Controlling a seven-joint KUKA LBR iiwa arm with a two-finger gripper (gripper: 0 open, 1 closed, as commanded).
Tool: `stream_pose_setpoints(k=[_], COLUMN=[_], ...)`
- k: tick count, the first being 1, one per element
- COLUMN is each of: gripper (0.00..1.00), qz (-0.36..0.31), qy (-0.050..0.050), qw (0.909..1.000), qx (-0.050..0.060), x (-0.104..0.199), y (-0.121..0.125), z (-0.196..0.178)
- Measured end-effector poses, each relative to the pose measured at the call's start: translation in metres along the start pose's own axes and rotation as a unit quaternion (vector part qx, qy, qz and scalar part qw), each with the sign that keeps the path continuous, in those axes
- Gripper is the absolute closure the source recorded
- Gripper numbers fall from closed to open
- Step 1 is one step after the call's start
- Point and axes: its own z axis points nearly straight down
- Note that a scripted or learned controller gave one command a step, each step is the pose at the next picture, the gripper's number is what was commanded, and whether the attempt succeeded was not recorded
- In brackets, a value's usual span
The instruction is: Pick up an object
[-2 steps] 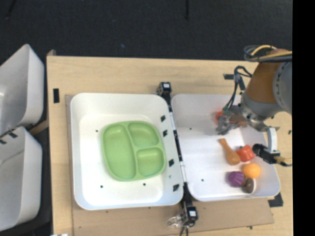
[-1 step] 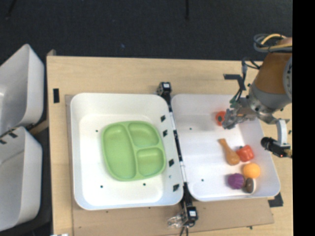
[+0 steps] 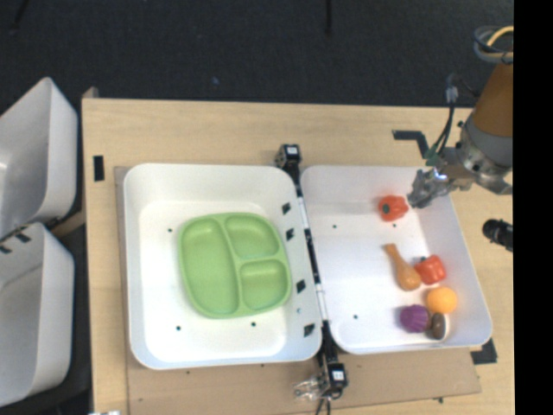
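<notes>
Spanning a wooden bench [image 3: 207, 132], two white bins [image 3: 138, 335], dark floor [image 3: 216, 33] behind.

Glossy green plastic tray [image 3: 233, 264], pale wooden bench [image 3: 199, 132]

Arm [image 3: 488, 137] comes in from the right edge, far side of the scene. Orange band sits high at the edge, grey wrist below it, angled down and left. Gripper [image 3: 422, 188] hangs at the end of the wrist, pointing down-left, low over the far right part. Too small and blurred to read the tip.
</notes>
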Motion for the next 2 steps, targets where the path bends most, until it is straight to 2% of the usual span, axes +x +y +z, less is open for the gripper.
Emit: stream_pose_setpoints(k=[1,2], gripper=[1.0,1.0], qz=[-0.001,-0.005], qy=[0.0,0.001], qw=[1.0,1.0], qx=[0.002,0.002], x=[-0.001,0.057], y=[0.001,-0.009], z=[-0.001,-0.008])
